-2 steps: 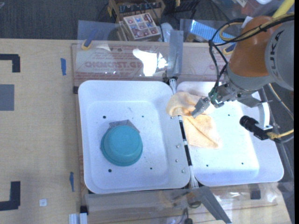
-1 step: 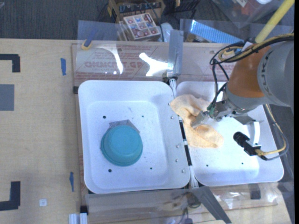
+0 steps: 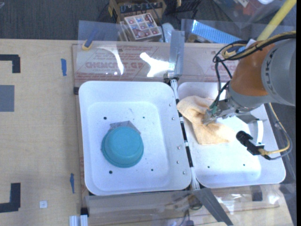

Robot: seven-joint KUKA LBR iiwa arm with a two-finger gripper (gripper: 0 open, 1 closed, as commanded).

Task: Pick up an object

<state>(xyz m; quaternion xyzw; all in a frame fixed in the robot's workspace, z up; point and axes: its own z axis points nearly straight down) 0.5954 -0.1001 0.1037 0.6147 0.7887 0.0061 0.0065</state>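
A pale yellow cloth (image 3: 202,121) lies crumpled in the left half of the right bin (image 3: 244,173). My gripper (image 3: 208,118) is down on the cloth, its tip pressed into the folds near the cloth's middle. A blue bowl (image 3: 122,146) rests upside down in the left bin (image 3: 94,102), on a small grey patch. The grey arm with its orange band (image 3: 249,76) comes in from the upper right over the right bin.
A clear plastic panel and cardboard stand behind the bins. A metal divider (image 3: 176,55) rises between them at the back. Cables and a black fitting (image 3: 249,142) hang beside the wrist over the right bin. Wooden bench lies to the left.
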